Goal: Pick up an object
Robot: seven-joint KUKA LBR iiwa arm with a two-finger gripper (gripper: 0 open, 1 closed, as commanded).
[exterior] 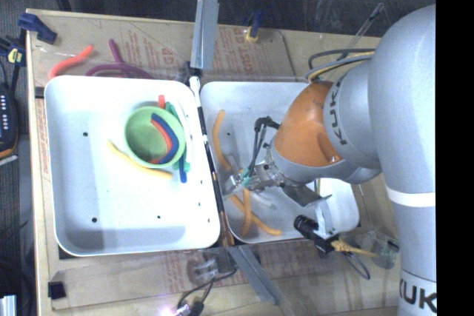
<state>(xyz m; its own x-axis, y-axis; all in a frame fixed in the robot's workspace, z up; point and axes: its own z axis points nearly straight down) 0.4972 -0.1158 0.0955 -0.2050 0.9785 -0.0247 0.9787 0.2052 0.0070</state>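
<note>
My gripper [243, 180] is low in the right bin [248, 94], near its left wall, among several curved orange strips. One long orange strip [217, 138] lies along that wall just above the gripper, and another [253, 222] curls below it near the front rim. The orange wrist band [311, 133] and the grey arm hide the bin's right half. The left bin [81, 181] holds a green bowl [143, 138] with a red piece [166, 140] and a blue piece [175, 131] inside, and a yellow stick [122, 153] under its edge.
A metal bar [204, 29] stands at the back between the bins. An orange tool [70, 61] and a purple hose [118, 70] lie on the bench behind the left bin. A blue clamp [254, 22] sits at the back edge. Cables [355, 251] trail at the front right.
</note>
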